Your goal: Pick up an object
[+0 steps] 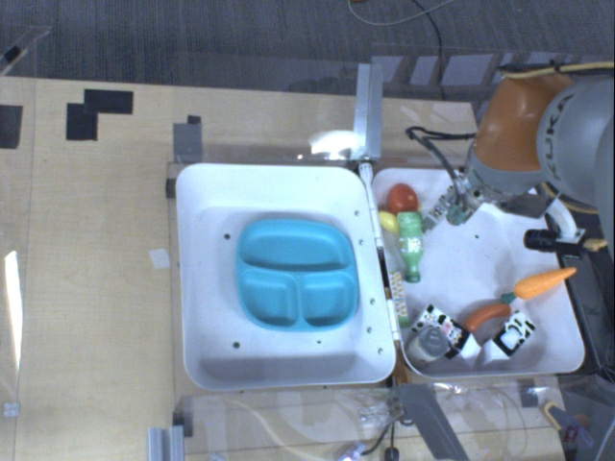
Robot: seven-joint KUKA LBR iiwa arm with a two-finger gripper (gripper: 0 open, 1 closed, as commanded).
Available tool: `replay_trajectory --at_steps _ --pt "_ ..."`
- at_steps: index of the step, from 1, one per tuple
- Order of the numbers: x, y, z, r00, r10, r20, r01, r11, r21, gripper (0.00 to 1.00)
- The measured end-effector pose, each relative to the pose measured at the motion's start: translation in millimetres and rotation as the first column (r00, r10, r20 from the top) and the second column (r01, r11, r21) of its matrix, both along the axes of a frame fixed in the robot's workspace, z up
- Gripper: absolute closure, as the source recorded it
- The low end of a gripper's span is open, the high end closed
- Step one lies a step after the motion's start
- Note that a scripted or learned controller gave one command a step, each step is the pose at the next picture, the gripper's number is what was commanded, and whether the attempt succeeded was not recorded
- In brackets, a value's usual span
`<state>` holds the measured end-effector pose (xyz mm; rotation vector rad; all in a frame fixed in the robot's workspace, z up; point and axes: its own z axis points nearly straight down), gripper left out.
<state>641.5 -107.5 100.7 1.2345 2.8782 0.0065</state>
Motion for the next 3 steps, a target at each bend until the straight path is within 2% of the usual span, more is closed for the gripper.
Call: replay_trajectory --at_steps 1,2,3 --pt "-33 0 221 0.981 0.193 -0.002 -0.193 0.981 -0.003 1.0" --pt "-26 -14 161 0.943 0.333 -0.007 -0.333 0.943 -0.001 1.0" --pt "16 5 115 0.998 0.059 -0.006 -0.059 0.998 -0.001 1.0"
